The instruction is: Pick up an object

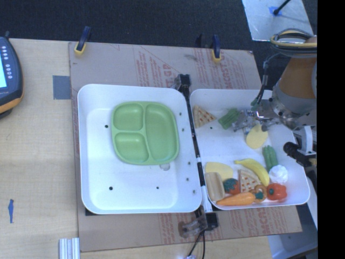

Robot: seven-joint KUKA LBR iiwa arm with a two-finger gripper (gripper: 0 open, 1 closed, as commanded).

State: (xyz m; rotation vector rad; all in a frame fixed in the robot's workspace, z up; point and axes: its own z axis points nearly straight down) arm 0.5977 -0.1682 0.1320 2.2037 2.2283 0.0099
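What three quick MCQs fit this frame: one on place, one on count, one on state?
1. Where does the green divided plate lie?
A. left bin
B. right bin
C. bare bench

2. How many compartments does the plate have?
A. two
B. three
C. five

3. How does the banana lie?
A. on the plate
B. in the right bin among the toy food
C. on the bench outside the bins

Answers:
1 A, it rests on the floor of the left bin.
2 B, two small ones on its left side and one long one on its right.
3 B, it lies in the right bin near the carrot.
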